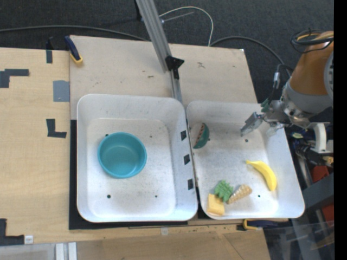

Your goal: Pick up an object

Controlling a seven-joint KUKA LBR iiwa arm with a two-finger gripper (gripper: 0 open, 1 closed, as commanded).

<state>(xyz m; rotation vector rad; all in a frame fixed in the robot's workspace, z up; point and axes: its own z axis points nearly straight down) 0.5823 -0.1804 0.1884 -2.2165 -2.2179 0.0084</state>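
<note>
The tool (pixel 250 124) hangs over the upper right part of the right bin (pixel 282 145), its two grey fingers spread apart with nothing between them, pointing down and leftward toward the bin floor. Behind it the arm's grey wrist and orange band (pixel 312 69) rise off to the bin's right side. Taking the right bin as the landmark, the banana (pixel 264 174) lies on its floor below the tool and a little toward the bin's right wall, apart from the tool and untouched. Near the bin's left wall, about level with the tool, lies a green and red watermelon slice (pixel 201 135), well apart from the fingers. Along the bin's front edge sit three small pieces close together: a green leafy piece (pixel 223 189), a tan cone-like piece (pixel 240 193) just beside it, and a yellow block (pixel 216 205) tucked into the front left corner. Nothing stands between the tool and the banana; the speckled floor there is bare. Just left of the right bin sits the left bin (pixel 87 145), their walls touching, and it holds a teal bowl (pixel 122 155) in its left half. A slanted metal pole (pixel 157 31) comes down to the seam between the bins at their far edge. Cables (pixel 227 39) trail over the dark floor beyond the bench (pixel 119 64).
</note>
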